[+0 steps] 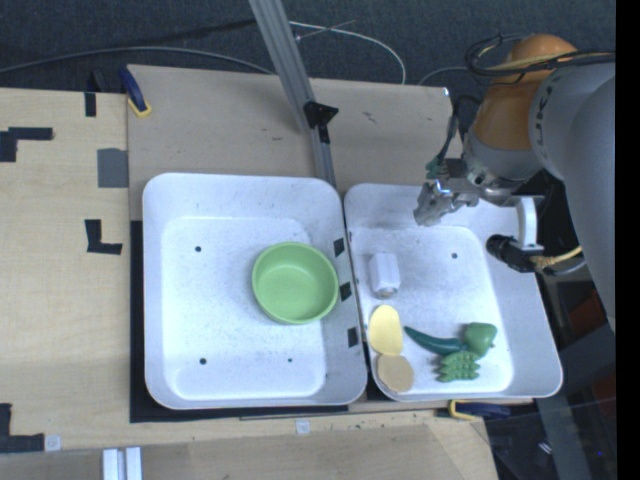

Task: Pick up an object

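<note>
White and small, the plastic block [384,273] is lying in the right bin [520,298], near that bin's left wall and about midway down it. Its long axis is running roughly up and down the camera view, along the bin's divider. I am judging it the closest thing to my gripper [437,206], which is hanging over the upper rim of the same bin. From my gripper, the block is lying down the view and a little to the left, with bare white floor between us. I cannot tell whether my gripper is released or clenched; nothing is showing between its tips.

Further down the view, 4 more things are crowding the bin's lower edge: a yellow piece [386,330], a tan disc [396,372] just below it, a dark green pepper [448,340] and a leafy green toy [458,368]. The left bin [180,218] is holding 1 green bowl [294,283], well apart from me.

If I go for the block, I am guessing my tips should be straddling its short width.
</note>
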Tool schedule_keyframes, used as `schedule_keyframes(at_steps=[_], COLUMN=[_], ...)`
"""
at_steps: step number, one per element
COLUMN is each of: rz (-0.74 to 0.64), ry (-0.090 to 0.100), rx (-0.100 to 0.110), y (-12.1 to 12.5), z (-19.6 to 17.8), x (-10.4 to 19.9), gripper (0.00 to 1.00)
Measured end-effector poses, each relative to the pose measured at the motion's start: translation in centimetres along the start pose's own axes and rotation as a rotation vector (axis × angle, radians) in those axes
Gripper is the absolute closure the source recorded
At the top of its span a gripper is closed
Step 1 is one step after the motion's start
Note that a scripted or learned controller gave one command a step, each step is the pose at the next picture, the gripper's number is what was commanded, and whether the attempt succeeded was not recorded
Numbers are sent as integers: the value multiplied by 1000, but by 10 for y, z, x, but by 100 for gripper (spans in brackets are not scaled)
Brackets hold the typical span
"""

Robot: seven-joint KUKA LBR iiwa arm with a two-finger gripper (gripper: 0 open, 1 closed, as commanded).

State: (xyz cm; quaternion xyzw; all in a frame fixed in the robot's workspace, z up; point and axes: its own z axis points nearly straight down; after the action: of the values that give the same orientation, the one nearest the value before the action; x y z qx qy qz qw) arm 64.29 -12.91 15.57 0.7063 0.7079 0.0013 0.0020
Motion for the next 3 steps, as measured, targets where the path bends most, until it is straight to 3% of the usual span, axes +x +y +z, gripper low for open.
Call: schedule_keyframes(at_steps=[2, 3], rz=[0, -3], ry=[-1, 2], rx=[0, 7], y=[11, -9], z=[-105, -92], x=[-17, 38], gripper=[100, 100])
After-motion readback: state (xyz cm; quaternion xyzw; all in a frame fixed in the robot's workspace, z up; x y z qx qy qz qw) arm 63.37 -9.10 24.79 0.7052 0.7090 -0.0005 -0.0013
